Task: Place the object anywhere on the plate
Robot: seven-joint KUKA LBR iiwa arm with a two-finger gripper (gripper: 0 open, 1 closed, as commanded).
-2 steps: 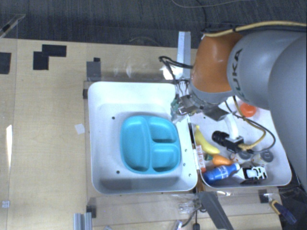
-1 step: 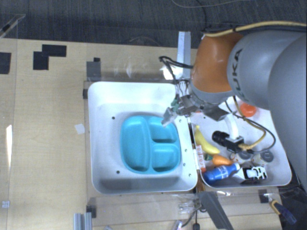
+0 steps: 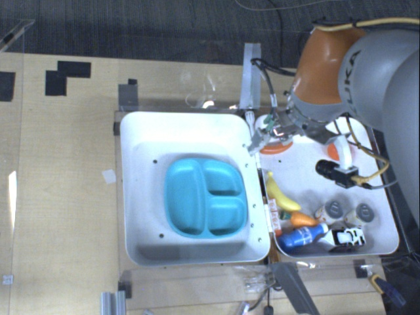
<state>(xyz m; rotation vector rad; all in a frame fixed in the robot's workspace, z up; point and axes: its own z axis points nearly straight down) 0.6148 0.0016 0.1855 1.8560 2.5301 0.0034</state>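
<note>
1. Camera view, the left bin: a shallow white bin lies on the pale wooden bench. A light blue plate with three compartments rests flat on its floor, a little right of the middle. Nothing lies on the plate.
2. Camera view, the right bin: it stands just beside the left one, with their rims touching along the middle. Near its left wall lies a yellow banana, and below it an orange carrot-like piece. A blue bottle lies on its side at the near edge, touching a small black and white toy. Two grey round pieces sit just above the toy. An orange and white item is partly hidden under the arm.
3. Camera view, the arm: the grey arm with its orange band reaches in from the right and covers the far right corner. The end effector hangs over the far left corner of the right bin, close to the shared rim. I cannot tell whether it is apart or together, and nothing can be made out in it.
4. Camera view, surroundings: a black cable runs across the dark floor beyond the bench.
</note>
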